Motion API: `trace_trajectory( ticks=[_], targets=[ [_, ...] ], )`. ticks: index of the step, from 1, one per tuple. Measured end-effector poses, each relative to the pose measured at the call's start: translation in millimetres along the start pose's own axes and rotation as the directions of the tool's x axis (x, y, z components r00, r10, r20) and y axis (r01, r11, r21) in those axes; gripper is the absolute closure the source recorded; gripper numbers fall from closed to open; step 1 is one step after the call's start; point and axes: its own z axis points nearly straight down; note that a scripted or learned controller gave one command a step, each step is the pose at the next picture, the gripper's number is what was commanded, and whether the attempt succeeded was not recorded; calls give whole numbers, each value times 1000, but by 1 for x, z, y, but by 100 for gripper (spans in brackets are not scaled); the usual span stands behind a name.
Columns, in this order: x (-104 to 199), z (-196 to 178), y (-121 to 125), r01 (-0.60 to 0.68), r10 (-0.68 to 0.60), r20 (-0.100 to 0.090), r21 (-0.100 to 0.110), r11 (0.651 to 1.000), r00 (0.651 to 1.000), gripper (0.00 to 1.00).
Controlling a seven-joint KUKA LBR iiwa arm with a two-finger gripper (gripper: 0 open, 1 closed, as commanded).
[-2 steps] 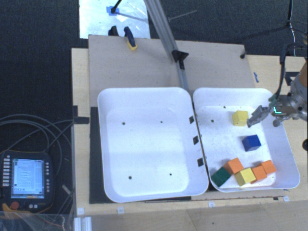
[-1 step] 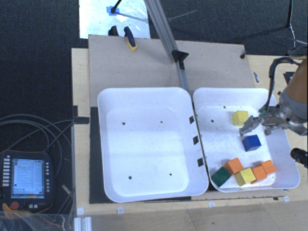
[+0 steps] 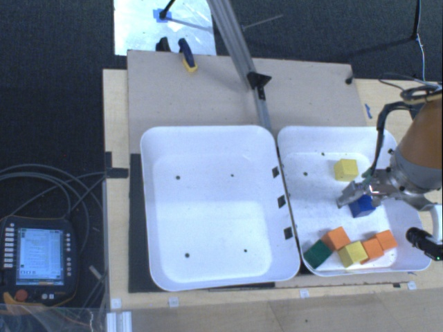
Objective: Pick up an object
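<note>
- Blue block (image 3: pixel 361 206) lies in right bin (image 3: pixel 304 144), mid-right, apart from yellow block (image 3: pixel 346 169) above it and from the cluster at the bin's near edge: green (image 3: pixel 318 254), orange (image 3: pixel 338 238), yellow (image 3: pixel 353 253), orange (image 3: pixel 377 244).
- Gripper (image 3: pixel 358 194) sits right over the blue block; finger spread cannot be told, and contact is unclear.
- Judgement: this looks like the grasp step. Centre on the block, close squarely on opposite faces, and lift straight up.
- Left bin (image 3: pixel 159 151) not involved.

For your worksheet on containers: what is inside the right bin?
The right bin holds yellow blocks, orange blocks, a green block and a blue block at the gripper, which covers part of the floor.
</note>
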Motion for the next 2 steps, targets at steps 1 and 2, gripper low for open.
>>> trace_trajectory(
  ticks=[1,2],
  targets=[
    [-5,44,4,-2,3,12,-16,1000,1000,0],
    [-5,32,5,-1,1,12,-20,1000,1000,100]
  ],
)
